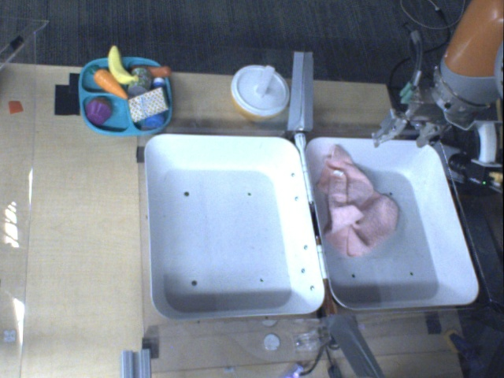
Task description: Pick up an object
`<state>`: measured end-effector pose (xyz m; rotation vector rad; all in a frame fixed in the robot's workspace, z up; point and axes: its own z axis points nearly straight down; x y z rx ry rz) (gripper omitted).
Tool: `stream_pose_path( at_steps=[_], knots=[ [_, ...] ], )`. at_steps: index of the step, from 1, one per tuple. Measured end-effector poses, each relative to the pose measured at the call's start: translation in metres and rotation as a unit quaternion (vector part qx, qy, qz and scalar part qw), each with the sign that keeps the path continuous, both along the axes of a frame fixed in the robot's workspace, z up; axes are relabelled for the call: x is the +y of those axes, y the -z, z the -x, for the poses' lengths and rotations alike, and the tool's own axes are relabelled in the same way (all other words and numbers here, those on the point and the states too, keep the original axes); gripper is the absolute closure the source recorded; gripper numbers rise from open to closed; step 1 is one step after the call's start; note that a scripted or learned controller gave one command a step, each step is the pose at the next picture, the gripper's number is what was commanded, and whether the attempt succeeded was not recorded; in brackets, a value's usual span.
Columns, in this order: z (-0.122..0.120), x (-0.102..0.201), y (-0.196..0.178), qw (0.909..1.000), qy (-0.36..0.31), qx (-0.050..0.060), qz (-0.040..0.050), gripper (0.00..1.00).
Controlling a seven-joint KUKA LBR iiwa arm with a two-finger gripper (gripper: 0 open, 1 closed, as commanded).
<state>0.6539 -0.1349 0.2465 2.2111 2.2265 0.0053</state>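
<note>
I read the gripper at the far right corner of the right bin, with its two fingers spread apart and nothing between them; the tips are small and pale against the bin rim, so I cannot tell whether they touch it. Directly behind the jaws, the grey wrist rises to the orange band, which the top and right edges of the view cut off. Cables loop beside the wrist, and their ends are hard to follow against the dark floor. Below and to the left of the jaws, well apart from them, the pink cloth lies crumpled on the right bin floor; its folds hide its true outline and whatever it may cover. Further left of the jaws stands the left bin. Beyond the divider, left of the jaws along the bench, sits a white lidded cup. Furthest left is a blue tray of toy food, including a banana and a carrot; the remaining pieces are too small to identify.
</note>
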Motion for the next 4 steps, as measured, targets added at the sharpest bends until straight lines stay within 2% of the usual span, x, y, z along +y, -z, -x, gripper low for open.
stream_pose_path(
  at_steps=[1, 2, 3, 4],
  knots=[
    [-0.016, 0.013, 0.147, 0.9997, -0.025, 0.0, 0.0001, 0.0],
    [0.057, 0.05, 0.155, 0.998, -0.063, -0.005, 0.0004, 0.0],
    [0.053, 0.052, 0.142, 0.9979, -0.064, -0.011, -0.0001, 1.0],
    [0.027, 0.066, 0.012, 0.9871, -0.16, -0.002, 0.0009, 1.0]
  ],
)
